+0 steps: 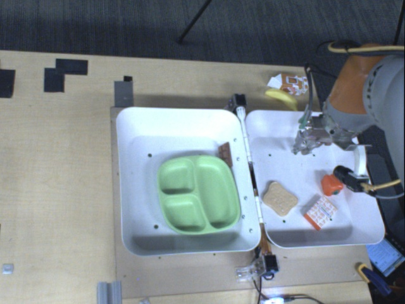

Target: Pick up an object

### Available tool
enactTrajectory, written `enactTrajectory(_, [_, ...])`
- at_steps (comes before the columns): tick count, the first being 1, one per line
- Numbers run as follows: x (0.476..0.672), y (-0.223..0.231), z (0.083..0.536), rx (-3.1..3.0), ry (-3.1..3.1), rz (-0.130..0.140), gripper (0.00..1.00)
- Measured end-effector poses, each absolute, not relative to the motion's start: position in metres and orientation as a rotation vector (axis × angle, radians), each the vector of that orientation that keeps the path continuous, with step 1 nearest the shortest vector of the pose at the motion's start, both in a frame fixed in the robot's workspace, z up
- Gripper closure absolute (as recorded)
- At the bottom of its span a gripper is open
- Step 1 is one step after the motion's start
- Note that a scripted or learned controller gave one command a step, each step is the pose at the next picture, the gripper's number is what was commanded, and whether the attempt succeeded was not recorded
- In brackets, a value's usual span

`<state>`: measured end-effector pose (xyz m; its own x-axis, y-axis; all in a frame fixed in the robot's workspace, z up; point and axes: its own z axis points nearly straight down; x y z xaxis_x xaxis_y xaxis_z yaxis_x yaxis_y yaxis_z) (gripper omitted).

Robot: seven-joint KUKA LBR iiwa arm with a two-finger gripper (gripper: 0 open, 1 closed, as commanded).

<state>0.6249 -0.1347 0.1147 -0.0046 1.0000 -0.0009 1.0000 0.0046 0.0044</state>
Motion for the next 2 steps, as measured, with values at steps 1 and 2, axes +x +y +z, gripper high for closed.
enactTrajectory(1, [0.625, -0.134, 0.114, 2.214, 2.225, 0.003, 0.00])
enactTrajectory(2, [0.564, -0.112, 0.086, 2.216, 2.221, 0.005, 0.00])
